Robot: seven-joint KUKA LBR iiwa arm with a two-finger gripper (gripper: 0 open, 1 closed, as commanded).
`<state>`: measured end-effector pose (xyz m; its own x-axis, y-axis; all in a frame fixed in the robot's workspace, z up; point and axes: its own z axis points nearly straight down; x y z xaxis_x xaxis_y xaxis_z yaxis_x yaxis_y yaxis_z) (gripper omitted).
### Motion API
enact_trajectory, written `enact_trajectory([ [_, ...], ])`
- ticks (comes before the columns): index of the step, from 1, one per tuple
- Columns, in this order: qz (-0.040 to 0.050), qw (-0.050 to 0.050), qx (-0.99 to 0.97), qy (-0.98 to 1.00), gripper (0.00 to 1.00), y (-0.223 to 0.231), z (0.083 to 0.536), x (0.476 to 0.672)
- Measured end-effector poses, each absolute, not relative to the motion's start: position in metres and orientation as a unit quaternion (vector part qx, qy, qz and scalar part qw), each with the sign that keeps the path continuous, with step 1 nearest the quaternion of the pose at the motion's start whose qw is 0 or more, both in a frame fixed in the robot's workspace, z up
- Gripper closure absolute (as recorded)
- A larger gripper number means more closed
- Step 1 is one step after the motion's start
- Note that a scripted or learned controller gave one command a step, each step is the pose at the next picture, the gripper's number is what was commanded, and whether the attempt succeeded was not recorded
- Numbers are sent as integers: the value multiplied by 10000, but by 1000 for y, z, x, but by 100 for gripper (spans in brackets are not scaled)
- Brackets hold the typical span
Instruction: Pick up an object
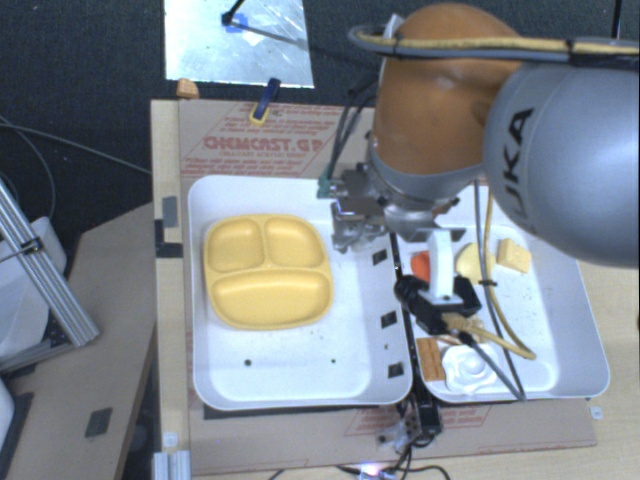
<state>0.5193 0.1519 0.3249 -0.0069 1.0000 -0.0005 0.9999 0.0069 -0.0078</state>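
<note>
A yellow divided plate (pixel 268 271) lies flat in the left white bin (pixel 290 383). In the right bin (pixel 570 363) I see a small red piece (pixel 421 265), a pale yellow round piece (pixel 470 260), a yellow wedge (pixel 514 256), a brown waffle-like square (pixel 430 358) and a white lump (pixel 467 371). My gripper (pixel 352 230) hangs under the grey and orange wrist, over the left bin's right side near the wall between the bins, just right of the plate. The arm hides the back of the right bin.
Both bins rest on a printed cardboard sheet (pixel 250 143). A small blue and yellow tool (pixel 265 101) lies on its back edge, with a shiny metal sheet (pixel 238 23) behind it. An aluminium frame (pixel 40 268) stands at the far left.
</note>
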Motion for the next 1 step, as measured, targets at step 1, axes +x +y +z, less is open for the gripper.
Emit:
enact_trajectory([
  [1, -8, 2, -7067, -7075, 100, 137, 344, 486],
])
